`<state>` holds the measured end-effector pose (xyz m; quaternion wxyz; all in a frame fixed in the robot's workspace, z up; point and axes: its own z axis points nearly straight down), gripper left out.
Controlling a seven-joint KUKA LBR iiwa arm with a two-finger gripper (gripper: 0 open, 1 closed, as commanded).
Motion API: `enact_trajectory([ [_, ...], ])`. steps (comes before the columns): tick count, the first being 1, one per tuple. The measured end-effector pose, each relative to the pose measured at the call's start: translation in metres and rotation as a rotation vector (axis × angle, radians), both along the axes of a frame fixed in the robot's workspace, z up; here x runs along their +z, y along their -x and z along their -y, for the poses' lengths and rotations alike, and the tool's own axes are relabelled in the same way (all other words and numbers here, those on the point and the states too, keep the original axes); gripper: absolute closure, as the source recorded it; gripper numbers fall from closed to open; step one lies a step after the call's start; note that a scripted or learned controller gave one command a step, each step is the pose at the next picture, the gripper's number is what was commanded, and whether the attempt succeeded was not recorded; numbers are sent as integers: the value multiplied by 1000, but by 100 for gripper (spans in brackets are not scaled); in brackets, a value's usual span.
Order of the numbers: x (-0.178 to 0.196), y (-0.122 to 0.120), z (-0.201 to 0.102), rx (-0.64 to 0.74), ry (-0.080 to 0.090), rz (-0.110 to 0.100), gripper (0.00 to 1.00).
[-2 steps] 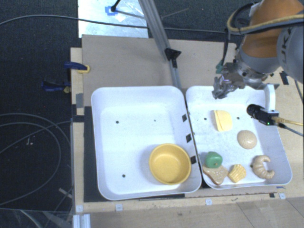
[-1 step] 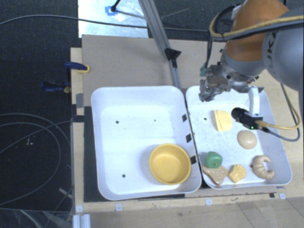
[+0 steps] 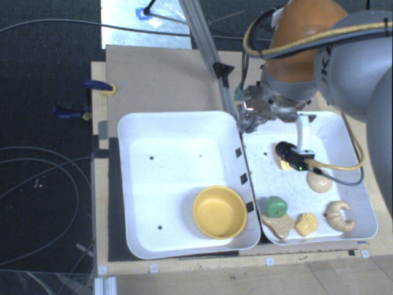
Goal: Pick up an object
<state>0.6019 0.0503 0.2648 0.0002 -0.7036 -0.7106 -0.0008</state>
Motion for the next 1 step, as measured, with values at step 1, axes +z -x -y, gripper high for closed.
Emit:
enact_trajectory([
  [1,-8,23,-47,0,-1,-2,100],
])
